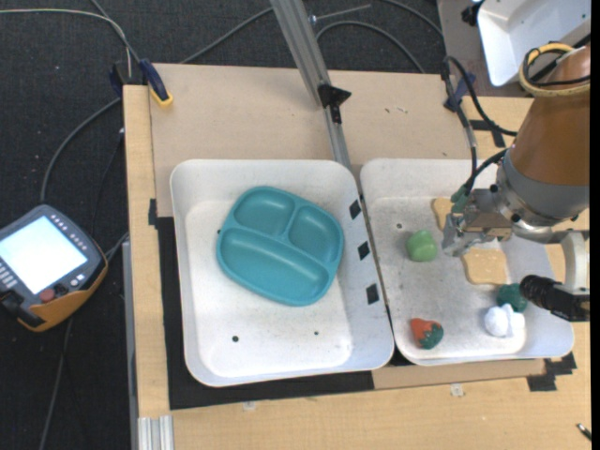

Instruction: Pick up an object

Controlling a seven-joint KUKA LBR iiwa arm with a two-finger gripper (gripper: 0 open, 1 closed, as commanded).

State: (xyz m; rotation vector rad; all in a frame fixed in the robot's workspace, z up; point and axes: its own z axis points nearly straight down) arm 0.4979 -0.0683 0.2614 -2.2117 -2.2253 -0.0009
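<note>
Objects for picking lie thus: one teal three-compartment plastic tray point(279, 244) in the left white bin point(202, 345), and in the right white bin point(398, 340) one round green piece point(422, 246), one red strawberry-like piece point(427, 333), one tan slab point(487, 268), one white-and-teal piece point(502, 315), with the tool point(459, 231) just right of the green piece, its state untellable.

A teal plastic divided plate point(280, 244) crowds the left white bin point(202, 345); bare floor lies along its near side.
</note>
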